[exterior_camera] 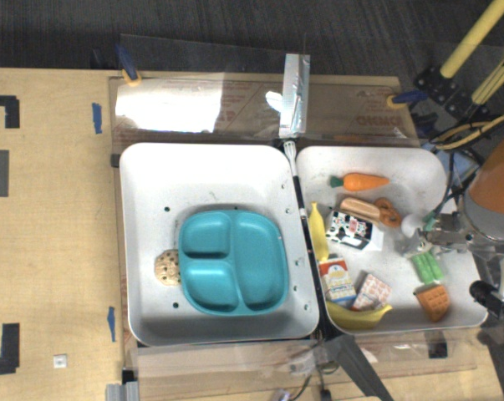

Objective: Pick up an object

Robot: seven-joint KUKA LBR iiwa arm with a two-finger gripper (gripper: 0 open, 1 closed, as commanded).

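Observation:
The right bin (419, 164) holds several toy foods. An orange carrot (362, 181) lies at the back, with a tan bread roll (360, 208) and a brown pretzel (388, 213) in front of it. A black-and-white box (350, 229) sits mid-bin beside a yellow banana (318, 230). Two small cartons (338, 281) (372, 291) lie near the front on a yellow piece (357, 315). A green item (427, 267) and an orange item (433, 301) sit at the right. My gripper (425, 234) hangs low at the bin's right side, just above the green item.
The left bin (151, 174) holds a teal divided plate (232, 260) with a cookie (167, 266) at its left edge. A metal divider (295, 94) stands behind the bins. The arm's orange band (492, 184) is at the right edge, beside cables and a yellow pole (477, 30).

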